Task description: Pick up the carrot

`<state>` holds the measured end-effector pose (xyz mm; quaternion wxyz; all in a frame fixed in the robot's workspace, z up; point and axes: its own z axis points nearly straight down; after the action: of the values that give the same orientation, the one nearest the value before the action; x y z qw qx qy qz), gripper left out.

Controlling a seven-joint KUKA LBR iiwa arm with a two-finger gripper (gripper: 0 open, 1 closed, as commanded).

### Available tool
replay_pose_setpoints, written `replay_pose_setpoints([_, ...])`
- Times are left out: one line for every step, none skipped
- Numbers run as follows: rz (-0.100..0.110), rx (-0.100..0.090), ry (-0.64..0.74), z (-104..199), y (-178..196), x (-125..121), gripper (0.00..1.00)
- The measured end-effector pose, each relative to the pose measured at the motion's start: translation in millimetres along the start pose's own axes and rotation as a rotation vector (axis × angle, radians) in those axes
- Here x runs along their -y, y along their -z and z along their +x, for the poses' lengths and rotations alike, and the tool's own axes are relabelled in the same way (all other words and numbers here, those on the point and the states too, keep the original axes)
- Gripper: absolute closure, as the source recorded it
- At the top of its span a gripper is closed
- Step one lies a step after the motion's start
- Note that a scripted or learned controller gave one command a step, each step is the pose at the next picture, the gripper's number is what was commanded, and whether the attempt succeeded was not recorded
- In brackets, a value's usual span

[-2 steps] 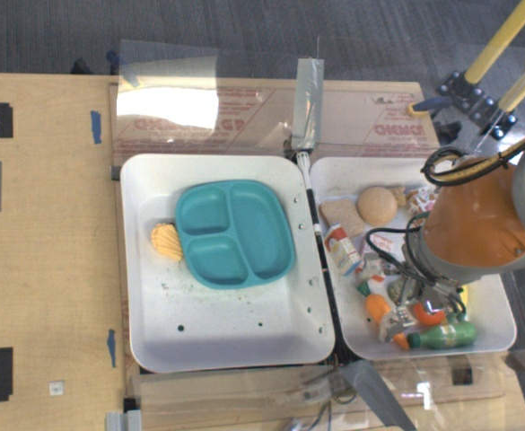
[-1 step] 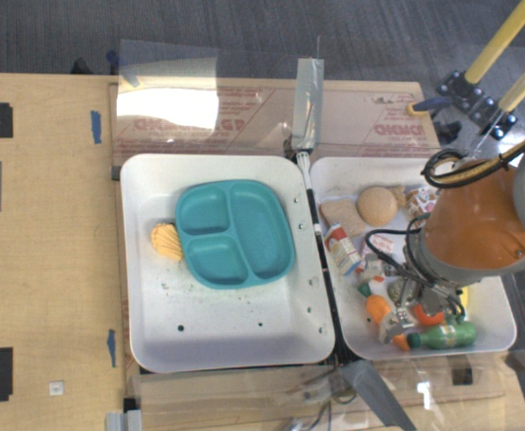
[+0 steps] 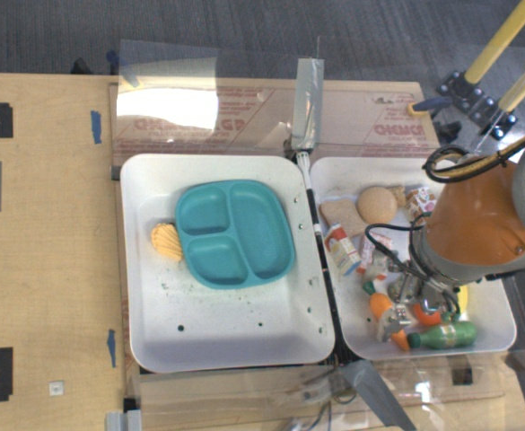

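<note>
The carrot [image 3: 380, 304] is a small orange piece with a green top, lying in the right bin [image 3: 500, 317] left of centre near the front. My gripper [image 3: 402, 315] is down in that bin, right beside the carrot on its right and partly over it. The grey wrist and orange band [image 3: 473, 218] hang above and hide much of the bin's right half. I see nothing lifted off the bin floor.
A green bottle [image 3: 443, 335] and a red-orange item [image 3: 426, 315] lie just under the gripper. A beige round object [image 3: 377, 205], a small white bottle [image 3: 341, 245] and other bits sit further back. The left bin [image 3: 145, 268] holds a teal divided plate [image 3: 235, 232] and a yellow shell-shaped piece [image 3: 165, 239].
</note>
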<state>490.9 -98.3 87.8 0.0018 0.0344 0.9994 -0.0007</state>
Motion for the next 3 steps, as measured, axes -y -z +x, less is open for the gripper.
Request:
replay_pose_setpoints([-0.001,0.007,0.002,-2,11,-2,1.0])
replay_pose_setpoints([0.003,0.008,0.229,-4,120,87,1.0])
replay_pose_setpoints([0.001,0.005,0.331,-9,136,126,1.0])
